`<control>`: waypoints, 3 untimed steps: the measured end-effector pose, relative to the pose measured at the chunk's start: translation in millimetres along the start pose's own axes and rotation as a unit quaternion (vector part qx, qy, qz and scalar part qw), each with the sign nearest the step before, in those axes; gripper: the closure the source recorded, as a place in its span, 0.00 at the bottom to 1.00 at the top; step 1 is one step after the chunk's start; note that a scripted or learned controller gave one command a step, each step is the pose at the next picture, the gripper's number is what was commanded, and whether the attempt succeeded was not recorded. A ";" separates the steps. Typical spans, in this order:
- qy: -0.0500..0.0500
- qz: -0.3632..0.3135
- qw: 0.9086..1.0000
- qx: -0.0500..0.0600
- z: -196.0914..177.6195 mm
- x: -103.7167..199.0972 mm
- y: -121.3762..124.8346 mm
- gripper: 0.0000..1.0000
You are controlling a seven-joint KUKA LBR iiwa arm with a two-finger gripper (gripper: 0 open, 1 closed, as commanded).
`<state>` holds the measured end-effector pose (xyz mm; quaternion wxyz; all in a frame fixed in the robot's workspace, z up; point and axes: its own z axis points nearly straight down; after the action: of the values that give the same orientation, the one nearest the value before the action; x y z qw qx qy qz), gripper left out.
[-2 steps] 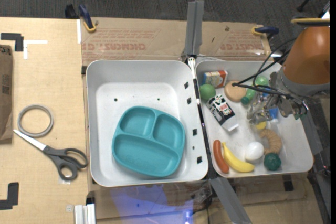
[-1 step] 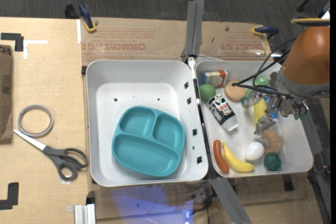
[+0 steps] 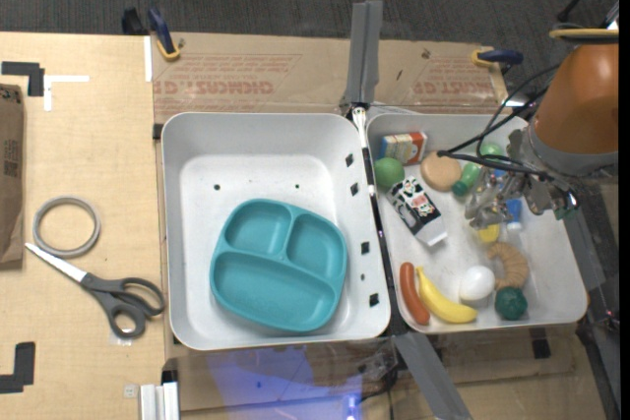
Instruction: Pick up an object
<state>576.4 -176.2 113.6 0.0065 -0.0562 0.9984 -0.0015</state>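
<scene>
Right bin (image 3: pixel 566 256), taken as landmark: holds a banana (image 3: pixel 443 300) at its near edge, a red sausage (image 3: pixel 413 294) touching the banana's left side, and a white egg (image 3: pixel 476 283) just right of the banana. A dark green ball (image 3: pixel 511 304) sits in the near right corner, with a tan ring-shaped piece (image 3: pixel 510 263) just behind it. A black-and-white carton (image 3: pixel 417 208) lies left of centre. Behind it are a green ball (image 3: pixel 389 171), a small can (image 3: pixel 405 146) and a tan bun (image 3: pixel 441 173).

Gripper (image 3: pixel 489 209): over the bin's middle right, among small green, blue and yellow items; whether its claw is apart or together cannot be told.

Left bin (image 3: pixel 187 211): touching the right bin's left wall, holds a teal divided plate (image 3: pixel 280 264).

Bench left of both bins: scissors (image 3: pixel 108 290), tape roll (image 3: pixel 67 225).
</scene>
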 end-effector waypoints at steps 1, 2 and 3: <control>0.000 0.000 1.000 0.000 0.0 -0.1 0.2 0.00; 0.005 -0.028 1.000 -0.002 21.3 16.5 -41.7 0.00; 0.005 -0.016 1.000 -0.003 21.0 24.9 -41.2 0.00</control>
<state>556.6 -220.0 92.4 0.0013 -0.0723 0.9974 0.0007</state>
